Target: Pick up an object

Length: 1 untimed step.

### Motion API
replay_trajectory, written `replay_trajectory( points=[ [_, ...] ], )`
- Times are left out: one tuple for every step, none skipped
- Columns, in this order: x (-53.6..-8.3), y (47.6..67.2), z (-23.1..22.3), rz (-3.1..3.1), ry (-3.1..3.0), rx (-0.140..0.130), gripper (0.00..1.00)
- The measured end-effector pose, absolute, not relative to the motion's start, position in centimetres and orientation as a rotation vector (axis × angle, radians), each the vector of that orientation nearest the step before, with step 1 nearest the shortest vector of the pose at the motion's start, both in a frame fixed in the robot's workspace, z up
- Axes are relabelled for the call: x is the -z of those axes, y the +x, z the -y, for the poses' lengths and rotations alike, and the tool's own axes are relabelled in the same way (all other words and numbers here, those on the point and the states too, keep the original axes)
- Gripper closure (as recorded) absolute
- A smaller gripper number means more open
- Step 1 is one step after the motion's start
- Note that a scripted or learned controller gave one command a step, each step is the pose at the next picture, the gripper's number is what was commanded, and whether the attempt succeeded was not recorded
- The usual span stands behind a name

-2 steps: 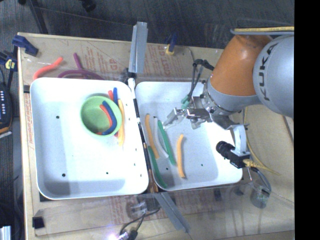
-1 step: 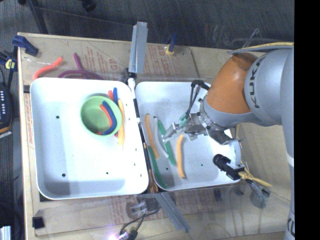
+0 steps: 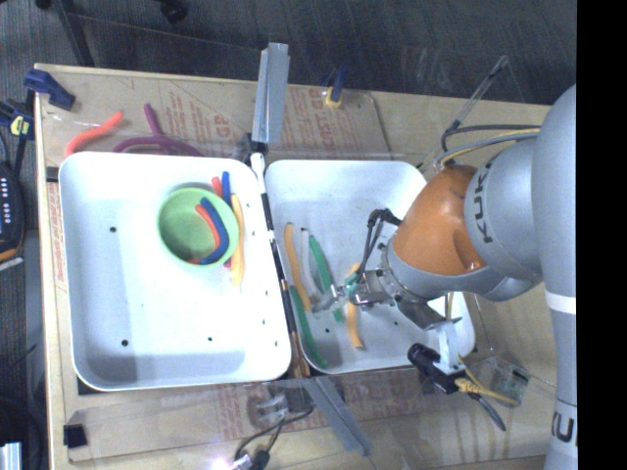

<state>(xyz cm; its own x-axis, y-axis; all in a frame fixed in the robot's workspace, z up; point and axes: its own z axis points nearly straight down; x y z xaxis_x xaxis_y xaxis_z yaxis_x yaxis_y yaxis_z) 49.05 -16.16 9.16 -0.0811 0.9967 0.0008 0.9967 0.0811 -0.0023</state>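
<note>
Slim green-handled (image 3: 319,260) and orange-handled (image 3: 293,262) pieces lie lengthwise in the right bin (image 3: 333,179), toward its left wall; another short orange piece (image 3: 355,328) sits near its front.

One fixed camera is looking down on the bench (image 3: 196,414) from above at a slant, standing far enough off to be taking in both white bins, the left bin (image 3: 108,292) and the right bin (image 3: 333,189), edge to edge. The arm (image 3: 509,213) is reaching in from the right side, and dark floor is showing along the top.
</note>
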Motion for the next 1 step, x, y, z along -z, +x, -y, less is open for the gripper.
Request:
replay_trajectory(
  points=[
    [-10.28,49.21,16.23,2.318,-2.124,-0.002,1.0]
  ],
)
